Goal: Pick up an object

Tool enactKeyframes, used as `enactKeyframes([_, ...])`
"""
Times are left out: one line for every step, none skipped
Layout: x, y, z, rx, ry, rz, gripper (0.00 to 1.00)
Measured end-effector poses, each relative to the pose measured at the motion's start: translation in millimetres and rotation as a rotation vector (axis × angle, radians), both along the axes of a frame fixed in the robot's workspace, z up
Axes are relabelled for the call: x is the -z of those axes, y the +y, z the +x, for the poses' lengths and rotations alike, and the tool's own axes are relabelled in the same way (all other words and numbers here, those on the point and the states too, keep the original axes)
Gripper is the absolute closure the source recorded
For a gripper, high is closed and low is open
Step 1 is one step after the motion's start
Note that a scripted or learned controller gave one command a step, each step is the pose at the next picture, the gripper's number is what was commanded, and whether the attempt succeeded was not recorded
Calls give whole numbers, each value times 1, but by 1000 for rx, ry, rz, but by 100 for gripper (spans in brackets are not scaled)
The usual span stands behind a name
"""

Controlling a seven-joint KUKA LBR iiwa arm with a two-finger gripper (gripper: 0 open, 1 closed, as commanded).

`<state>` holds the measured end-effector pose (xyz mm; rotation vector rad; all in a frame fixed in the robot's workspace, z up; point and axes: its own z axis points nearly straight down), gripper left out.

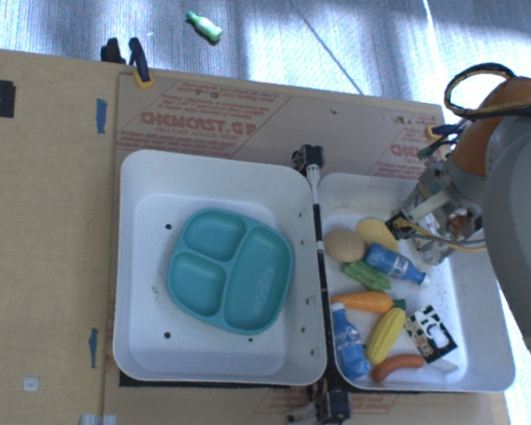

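Note:
My gripper (421, 229) hangs over the far part of the right bin (485, 371), just right of a yellow lemon-like piece (375, 231) and above a small blue bottle (395, 264). Below these lie a tan potato (343, 245), a green pepper (365, 275), an orange carrot (366, 301), a yellow corn cob (386, 334), a second blue bottle (351, 345), a red sausage (399, 365) and a black-and-white card (429, 332). The grey arm (524, 177) hides the bin's far right corner.
The left bin (137, 269) holds a teal divided plate (231, 270). A black clip (307, 157) sits at the far end of the seam between the bins. Cardboard (200, 120) lies beneath both bins. A green object (205, 27) rests on the floor beyond the bench.

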<state>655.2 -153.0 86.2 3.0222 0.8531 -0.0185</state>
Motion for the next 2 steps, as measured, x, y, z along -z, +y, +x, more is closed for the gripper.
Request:
enactKeyframes([1, 51, -49, 26, -9, 7, 0])
enactKeyframes([0, 58, -67, -113, -11, 6, 0])
